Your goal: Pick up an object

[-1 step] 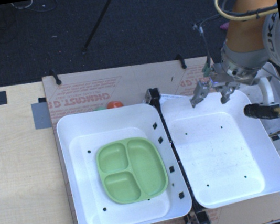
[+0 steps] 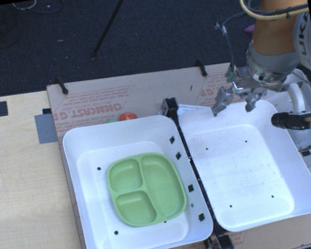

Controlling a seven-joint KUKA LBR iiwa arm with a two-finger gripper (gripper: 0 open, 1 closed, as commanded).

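Observation:
A light green divided plate (image 2: 146,188) with three compartments lies flat in the left white bin (image 2: 88,179). My gripper (image 2: 236,103) hangs over the far edge of the right white bin (image 2: 298,185), well to the right of the plate. Its two fingers stand apart with nothing between them. The arm's orange band (image 2: 281,8) rises above it at the upper right.
A small orange-red object (image 2: 127,117) sits on the cardboard just behind the left bin's far rim. A black divider with clips (image 2: 188,169) runs between the two bins. A black-tipped fixture (image 2: 288,120) juts in at the right bin's right rim.

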